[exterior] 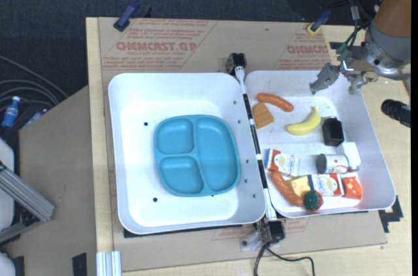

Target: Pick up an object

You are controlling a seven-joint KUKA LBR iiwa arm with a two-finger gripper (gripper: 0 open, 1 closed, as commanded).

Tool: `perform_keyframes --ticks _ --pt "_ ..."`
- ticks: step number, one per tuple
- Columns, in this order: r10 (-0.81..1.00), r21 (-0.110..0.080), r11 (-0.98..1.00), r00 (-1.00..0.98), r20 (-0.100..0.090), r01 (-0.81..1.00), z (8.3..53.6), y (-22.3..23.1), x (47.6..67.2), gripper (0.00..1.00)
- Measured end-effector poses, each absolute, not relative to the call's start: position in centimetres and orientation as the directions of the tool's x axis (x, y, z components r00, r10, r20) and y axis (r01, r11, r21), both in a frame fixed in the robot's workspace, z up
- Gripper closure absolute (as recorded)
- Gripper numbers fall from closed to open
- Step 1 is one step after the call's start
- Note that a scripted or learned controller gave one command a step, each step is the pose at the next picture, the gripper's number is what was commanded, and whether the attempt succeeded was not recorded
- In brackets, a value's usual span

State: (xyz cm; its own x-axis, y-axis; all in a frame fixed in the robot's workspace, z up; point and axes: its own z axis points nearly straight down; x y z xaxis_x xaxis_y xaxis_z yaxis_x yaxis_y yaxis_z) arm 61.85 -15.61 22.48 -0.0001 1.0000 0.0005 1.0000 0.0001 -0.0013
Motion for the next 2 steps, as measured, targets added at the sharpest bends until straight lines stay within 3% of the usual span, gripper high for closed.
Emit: perform_keyframes --ticks 1,2 --pt "1.000 -0.001 -0.001 0.001 0.000 1.000 8.4 -18.8 63.5 0.00" --pt "1.000 0.002 0.000 0.000 -0.001 1.000 9.6 -18.8 63.6 1.00"
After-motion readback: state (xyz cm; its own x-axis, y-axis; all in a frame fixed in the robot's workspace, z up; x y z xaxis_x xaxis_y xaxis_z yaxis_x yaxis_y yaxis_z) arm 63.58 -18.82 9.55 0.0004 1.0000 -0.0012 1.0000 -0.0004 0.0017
